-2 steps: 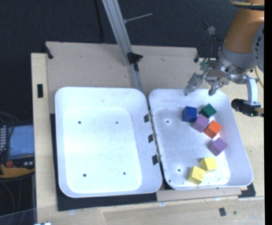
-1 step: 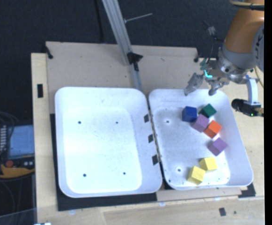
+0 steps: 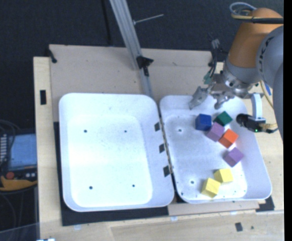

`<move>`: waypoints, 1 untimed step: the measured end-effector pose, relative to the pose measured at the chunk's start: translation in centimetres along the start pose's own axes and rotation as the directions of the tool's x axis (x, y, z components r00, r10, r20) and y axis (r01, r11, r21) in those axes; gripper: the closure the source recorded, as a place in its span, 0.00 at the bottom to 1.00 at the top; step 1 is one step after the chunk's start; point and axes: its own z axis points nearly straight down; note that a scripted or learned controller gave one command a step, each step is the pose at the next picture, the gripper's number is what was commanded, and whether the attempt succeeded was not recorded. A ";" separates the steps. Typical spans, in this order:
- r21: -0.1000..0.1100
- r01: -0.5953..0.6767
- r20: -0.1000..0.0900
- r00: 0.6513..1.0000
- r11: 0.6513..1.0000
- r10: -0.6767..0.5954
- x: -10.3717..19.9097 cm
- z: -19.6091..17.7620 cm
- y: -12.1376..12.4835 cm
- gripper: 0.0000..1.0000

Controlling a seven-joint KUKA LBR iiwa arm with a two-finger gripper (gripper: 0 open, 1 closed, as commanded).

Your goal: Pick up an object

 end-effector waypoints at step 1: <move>-0.005 0.001 0.002 1.000 1.000 -0.001 -0.1 6.1 0.5 0.00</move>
